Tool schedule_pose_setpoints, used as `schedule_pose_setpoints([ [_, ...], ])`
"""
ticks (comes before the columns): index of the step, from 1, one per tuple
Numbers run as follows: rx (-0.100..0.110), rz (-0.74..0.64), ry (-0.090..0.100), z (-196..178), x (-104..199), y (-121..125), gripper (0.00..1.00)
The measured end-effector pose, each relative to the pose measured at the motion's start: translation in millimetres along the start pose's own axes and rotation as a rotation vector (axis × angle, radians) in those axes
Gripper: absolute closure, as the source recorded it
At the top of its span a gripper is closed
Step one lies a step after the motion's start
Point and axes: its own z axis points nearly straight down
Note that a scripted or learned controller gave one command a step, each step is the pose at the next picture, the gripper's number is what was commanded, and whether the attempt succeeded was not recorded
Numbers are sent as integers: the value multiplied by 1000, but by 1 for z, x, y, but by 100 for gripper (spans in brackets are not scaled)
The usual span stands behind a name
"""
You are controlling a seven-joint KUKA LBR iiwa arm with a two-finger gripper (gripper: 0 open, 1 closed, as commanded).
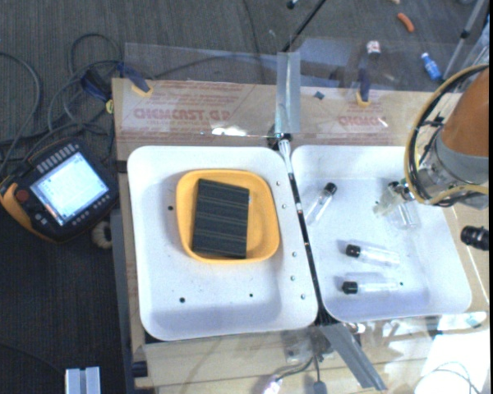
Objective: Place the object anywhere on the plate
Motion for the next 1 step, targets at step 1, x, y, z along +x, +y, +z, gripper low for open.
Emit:
schedule_pose_setpoints([
  [1, 0, 0, 0, 0, 0, 0, 0],
])
